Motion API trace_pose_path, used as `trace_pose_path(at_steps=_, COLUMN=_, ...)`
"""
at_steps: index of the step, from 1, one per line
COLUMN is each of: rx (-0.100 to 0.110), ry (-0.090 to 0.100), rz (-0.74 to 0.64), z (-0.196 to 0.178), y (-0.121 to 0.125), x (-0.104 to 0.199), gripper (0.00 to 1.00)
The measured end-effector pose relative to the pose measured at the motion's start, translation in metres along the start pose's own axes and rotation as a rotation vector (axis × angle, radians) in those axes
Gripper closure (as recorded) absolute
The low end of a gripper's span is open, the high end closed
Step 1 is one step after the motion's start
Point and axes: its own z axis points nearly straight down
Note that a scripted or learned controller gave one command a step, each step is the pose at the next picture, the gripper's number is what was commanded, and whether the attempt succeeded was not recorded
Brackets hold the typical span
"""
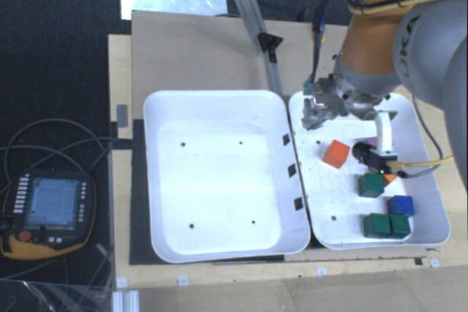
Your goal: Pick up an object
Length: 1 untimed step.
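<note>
The grey arm (431,40) enters from the right edge of the camera view and bends downward at the orange band (376,18) above the wrist. The wrist points steeply down and slightly leftward. The gripper (316,113) hangs at its lower end as a grey metallic assembly. Cables run along the arm and loop over the orange section.

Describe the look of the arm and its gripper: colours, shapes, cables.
The arm is smooth, rounded grey casing with a bulbous orange band above the wrist. Dark cables loop beside the band, and a yellowish one trails lower down. The gripper is a compact block of bare metal.
</note>
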Motion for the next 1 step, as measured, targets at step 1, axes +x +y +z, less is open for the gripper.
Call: trace_pose_path(at_steps=1, rx=0.001, ry=0.000, rz=-0.001, z=-0.0080, y=-0.0208, x=0.0585, gripper=1.00)
